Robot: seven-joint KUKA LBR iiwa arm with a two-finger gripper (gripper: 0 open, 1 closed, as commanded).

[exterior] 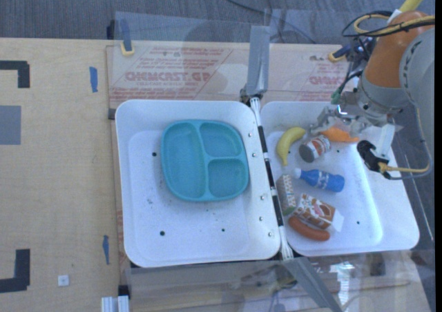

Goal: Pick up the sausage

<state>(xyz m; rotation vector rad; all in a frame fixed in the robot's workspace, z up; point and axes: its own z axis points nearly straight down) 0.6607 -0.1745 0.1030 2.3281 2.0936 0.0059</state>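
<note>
The sausage (309, 230) is a short reddish-brown link lying flat near the front left corner of the right bin (387, 228). It touches the front edge of a brown and white carton (320, 211). My gripper (340, 119) hangs over the back of the same bin, under the orange-banded wrist, close above an orange carrot-like piece (340, 135) and a small can (313, 148). It is far behind the sausage, and nothing is visibly held.
The right bin also holds a yellow banana (289, 143), a blue bottle (321, 179) and a thin wrapped bar (287, 193) along its left wall. A teal divided plate (205, 159) lies in the left bin (138, 221). Cables trail off the arm at right.
</note>
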